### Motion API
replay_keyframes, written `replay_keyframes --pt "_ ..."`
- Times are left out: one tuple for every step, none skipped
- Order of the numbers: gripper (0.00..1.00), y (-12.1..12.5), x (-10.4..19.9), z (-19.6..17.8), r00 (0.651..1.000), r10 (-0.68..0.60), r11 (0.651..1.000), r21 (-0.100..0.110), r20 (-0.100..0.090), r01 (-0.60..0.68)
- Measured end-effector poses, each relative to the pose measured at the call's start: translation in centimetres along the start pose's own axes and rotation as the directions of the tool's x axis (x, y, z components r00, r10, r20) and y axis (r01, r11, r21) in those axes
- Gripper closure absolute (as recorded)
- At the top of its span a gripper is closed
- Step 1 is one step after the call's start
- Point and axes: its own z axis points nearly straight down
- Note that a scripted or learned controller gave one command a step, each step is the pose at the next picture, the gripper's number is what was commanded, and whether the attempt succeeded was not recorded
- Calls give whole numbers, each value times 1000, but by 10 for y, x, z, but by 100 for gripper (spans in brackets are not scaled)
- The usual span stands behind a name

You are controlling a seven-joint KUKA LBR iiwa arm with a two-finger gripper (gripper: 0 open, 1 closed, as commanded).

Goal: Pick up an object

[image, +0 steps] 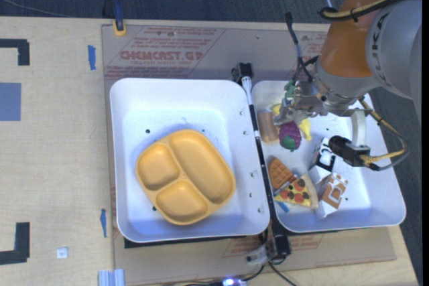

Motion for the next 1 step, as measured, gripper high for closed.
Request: replay_keyframes --pt "100 1 38 -76 1000 0 1000 0 1 0"
